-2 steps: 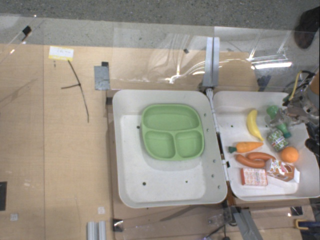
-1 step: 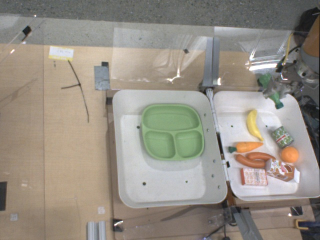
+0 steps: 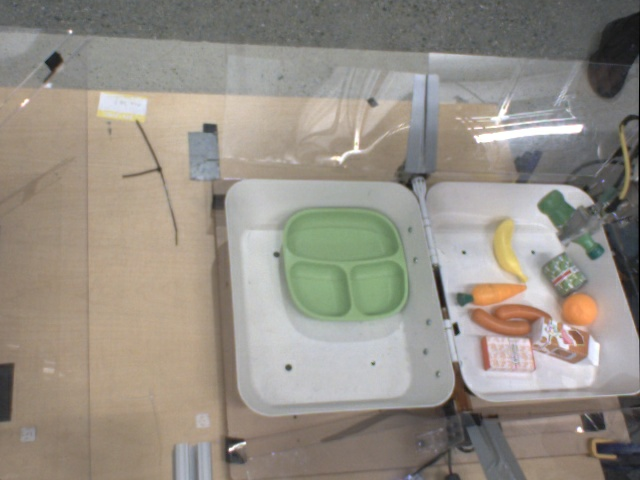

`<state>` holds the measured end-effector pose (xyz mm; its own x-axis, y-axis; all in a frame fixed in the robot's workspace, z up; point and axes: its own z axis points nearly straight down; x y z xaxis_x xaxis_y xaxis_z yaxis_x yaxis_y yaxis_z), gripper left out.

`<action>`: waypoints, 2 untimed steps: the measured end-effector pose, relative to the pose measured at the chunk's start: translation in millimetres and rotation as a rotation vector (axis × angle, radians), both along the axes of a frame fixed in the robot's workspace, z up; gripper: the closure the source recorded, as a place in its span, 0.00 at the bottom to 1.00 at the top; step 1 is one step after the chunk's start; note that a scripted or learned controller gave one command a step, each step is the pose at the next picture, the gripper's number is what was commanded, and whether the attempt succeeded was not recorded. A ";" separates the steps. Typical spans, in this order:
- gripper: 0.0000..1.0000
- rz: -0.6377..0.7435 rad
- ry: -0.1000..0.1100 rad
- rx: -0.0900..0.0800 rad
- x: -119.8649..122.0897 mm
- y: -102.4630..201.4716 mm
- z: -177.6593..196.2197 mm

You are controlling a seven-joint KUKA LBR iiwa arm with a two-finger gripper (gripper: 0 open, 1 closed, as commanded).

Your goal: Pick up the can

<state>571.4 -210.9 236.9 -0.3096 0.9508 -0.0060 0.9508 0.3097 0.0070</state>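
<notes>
Grey and partly lost among cables, the gripper (image 3: 588,224) sits at the far right of the right bin (image 3: 462,220), over a green object (image 3: 556,206). Whether it is released or clenched cannot be told from this view, and nothing can be seen held in it.

The can (image 3: 565,273), small with a green and red label, lies in the right bin just below the gripper and apart from it. An orange (image 3: 579,310) rests just beside the can on its near side. A banana (image 3: 509,250) lies to the can's left, with a carrot (image 3: 495,294) below it and a sausage (image 3: 511,317) just under the carrot. Nearer the front edge, a red and white box (image 3: 508,353) lies beside a tilted printed carton (image 3: 564,341).

The left bin (image 3: 330,393) holds a green plate (image 3: 346,264) with three compartments, set toward its back half.
</notes>
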 end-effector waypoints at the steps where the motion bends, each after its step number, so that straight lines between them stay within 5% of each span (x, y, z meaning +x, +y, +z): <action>1: 1.00 -0.154 0.004 0.003 -48.6 27.5 -75.0; 2: 1.00 -0.027 -0.001 -0.001 24.7 -27.2 -117.3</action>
<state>596.2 -238.1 119.7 -0.2840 0.9588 -0.0069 0.9588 0.2841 0.0080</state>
